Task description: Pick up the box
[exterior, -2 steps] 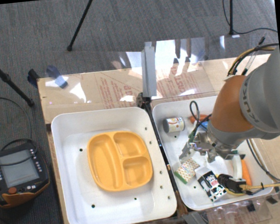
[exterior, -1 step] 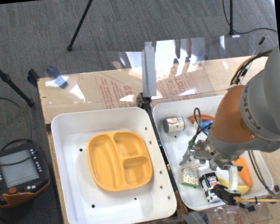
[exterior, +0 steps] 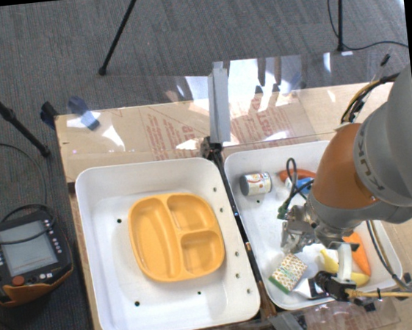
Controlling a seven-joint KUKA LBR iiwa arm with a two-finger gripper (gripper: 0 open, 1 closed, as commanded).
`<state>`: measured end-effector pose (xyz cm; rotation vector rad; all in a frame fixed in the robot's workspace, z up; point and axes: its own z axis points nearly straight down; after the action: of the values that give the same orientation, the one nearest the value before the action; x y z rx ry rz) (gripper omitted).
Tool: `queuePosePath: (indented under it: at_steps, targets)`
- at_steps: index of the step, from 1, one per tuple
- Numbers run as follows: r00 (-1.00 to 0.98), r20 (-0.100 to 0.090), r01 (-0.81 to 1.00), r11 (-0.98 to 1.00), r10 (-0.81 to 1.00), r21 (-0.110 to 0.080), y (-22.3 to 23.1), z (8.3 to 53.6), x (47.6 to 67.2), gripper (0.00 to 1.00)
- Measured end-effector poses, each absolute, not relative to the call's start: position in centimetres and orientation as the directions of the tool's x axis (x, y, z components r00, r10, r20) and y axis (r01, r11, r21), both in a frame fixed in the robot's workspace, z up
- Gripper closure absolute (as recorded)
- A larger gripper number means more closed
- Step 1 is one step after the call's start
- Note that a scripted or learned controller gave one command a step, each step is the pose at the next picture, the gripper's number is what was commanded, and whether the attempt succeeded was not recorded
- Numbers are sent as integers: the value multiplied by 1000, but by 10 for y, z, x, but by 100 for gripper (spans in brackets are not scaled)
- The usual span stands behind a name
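Note:
The box (exterior: pixel 288 272) is small, with a cream and green pattern, and lies tilted near the front left of the right bin (exterior: pixel 251 225). My gripper (exterior: pixel 297 236) hangs just above and behind it, low over the bin's middle, at the end of the grey arm with the orange band. Nothing shows between the gripper and the box that tells me they touch.
A small can (exterior: pixel 255 184) lies at the right bin's back left, with an orange item (exterior: pixel 298 174) and a blue item (exterior: pixel 303 184) beside it. A yellow piece (exterior: pixel 328 259) and an orange carrot-like piece (exterior: pixel 360 257) lie right of the box. The left bin (exterior: pixel 112 282) holds a yellow divided plate (exterior: pixel 176 236).

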<state>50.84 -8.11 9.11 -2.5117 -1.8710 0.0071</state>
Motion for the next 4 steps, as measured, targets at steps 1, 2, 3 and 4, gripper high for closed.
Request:
queuePosePath:
  at_steps: [1,2,3,4]
  targets:
    - [287,2,958,-287,958,-10,-81,91,508,0]
    - [367,0,930,-367,930,-10,-89,84,475,0]
    - [370,4,929,-370,929,-11,-89,91,477,100]
    - [293,2,956,-293,956,-8,-86,84,476,100]
